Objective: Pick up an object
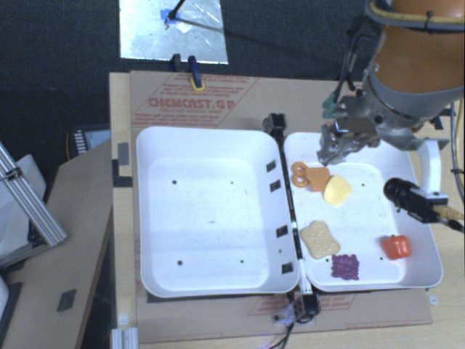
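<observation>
The right bin (418, 267) holds several toy foods: an orange pretzel-like piece (309, 176), a pale yellow round piece (337, 190), a tan bread slice (320, 239), purple grapes (345, 267) and a red-orange pepper (395, 246). My gripper (331, 153) hangs over the bin's far left part, just above and behind the orange piece and the yellow piece. Nothing shows between its tips.
The left bin (211, 209) lies beside the right one, with a black hinge strip (285, 195) between them. A black cylindrical part (408, 195) juts over the right bin's right side. A foil sheet (173, 19) lies behind the bench.
</observation>
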Robot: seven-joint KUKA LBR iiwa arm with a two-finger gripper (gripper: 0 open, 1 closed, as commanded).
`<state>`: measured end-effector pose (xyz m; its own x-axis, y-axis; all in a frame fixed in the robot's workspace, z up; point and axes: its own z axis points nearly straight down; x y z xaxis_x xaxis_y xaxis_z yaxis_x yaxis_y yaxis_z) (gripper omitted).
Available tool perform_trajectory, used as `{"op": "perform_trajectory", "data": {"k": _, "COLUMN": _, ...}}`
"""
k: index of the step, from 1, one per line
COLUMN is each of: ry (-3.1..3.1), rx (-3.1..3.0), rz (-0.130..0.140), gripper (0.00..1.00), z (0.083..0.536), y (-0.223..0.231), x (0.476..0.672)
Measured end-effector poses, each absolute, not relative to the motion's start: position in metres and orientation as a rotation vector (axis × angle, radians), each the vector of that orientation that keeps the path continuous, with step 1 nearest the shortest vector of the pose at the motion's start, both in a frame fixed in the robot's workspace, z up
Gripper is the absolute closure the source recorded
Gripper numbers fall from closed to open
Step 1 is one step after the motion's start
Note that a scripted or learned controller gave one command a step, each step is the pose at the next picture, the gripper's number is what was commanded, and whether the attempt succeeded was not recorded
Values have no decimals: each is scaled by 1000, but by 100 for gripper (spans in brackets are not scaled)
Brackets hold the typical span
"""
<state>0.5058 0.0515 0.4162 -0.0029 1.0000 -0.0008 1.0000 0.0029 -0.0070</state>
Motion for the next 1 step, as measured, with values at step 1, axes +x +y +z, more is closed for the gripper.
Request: {"op": "perform_trajectory", "data": {"k": 1, "ry": -2233, "rx": -2213, "rz": -8, "gripper": 100, "z": 445, "y": 104, "x": 486}}
